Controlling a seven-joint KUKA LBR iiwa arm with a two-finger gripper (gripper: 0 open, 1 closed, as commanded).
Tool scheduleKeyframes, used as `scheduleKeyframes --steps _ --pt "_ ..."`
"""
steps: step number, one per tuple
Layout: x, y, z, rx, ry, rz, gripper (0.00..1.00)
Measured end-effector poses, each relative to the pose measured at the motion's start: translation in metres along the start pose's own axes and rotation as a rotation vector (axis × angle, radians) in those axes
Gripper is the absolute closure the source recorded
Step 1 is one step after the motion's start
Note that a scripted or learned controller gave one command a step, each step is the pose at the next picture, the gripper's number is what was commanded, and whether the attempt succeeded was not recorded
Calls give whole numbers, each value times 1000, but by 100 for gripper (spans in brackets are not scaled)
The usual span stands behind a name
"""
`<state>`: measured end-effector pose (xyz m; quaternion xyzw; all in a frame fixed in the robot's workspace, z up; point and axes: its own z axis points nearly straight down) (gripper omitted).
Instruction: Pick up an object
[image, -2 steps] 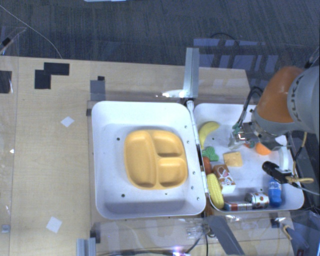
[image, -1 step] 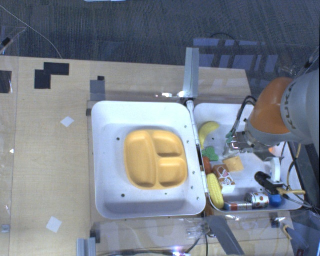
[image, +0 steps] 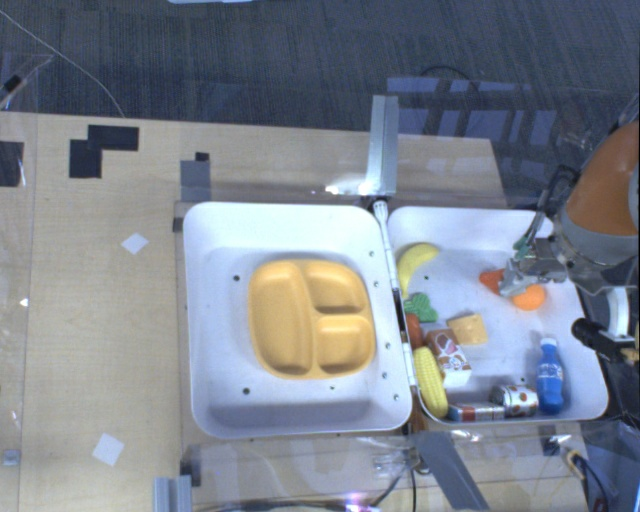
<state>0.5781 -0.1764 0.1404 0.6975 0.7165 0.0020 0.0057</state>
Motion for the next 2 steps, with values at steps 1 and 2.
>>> scheduleKeyframes --steps 1,2 --pt "4 0 3 5 4 -5 0" --pt "-7 56 26 6 3 321 0"
